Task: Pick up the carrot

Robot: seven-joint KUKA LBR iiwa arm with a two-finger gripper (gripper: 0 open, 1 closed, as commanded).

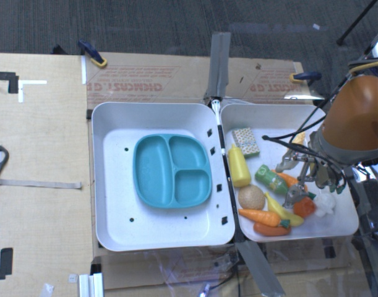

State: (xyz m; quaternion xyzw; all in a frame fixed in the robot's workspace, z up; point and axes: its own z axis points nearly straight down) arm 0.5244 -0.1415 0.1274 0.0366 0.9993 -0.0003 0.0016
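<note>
The carrot (258,215), orange and tapered, lies near the front of the right bin (337,224), pointing left. Just behind it sit a tan round item (252,197) and a yellow banana (281,209). My gripper (292,179) hangs over the middle of this bin, up and to the right of the carrot and apart from it. It is open, with one finger (287,163) farther back and the other (296,196) nearer the front. A small orange piece (286,179) lies under the gap between them; whether the fingers touch it is unclear.
Also in the right bin are a yellow bottle (239,166), a green bottle (271,179), a green-yellow sponge block (245,141), a red tomato (304,207) and a red-orange item (270,229). The left bin (108,184) holds a teal divided plate (172,170).
</note>
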